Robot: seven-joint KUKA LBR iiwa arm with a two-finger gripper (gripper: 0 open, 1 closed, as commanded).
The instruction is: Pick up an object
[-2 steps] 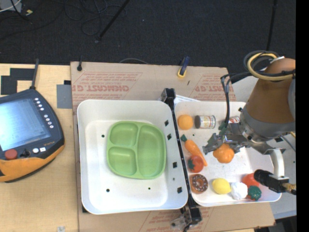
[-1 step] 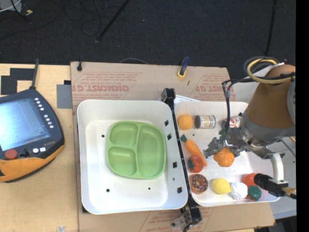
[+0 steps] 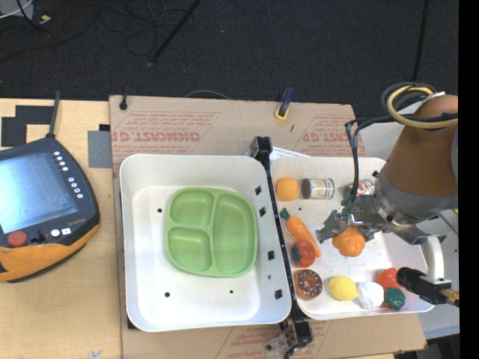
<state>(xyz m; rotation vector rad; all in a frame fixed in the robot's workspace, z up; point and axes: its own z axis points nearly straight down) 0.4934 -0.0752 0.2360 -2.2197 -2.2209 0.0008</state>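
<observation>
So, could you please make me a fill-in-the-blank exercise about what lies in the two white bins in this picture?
1. The light green plastic divided plate lies in the ____ white bin.
2. The gripper is above an orange ball-shaped toy fruit in the ____ white bin.
3. The divided plate has ____ compartments.
4. The round brown toy doughnut lies beside a ____ toy lemon.

Missing words: left; right; three; yellow

Even, moderately bright overhead light; soft shadows inside the shallow white plastic left bin [image 3: 142, 200]. Mild glare on its rim, dark floor behind it underexposed. Overall soft focus, slight grain.
</observation>
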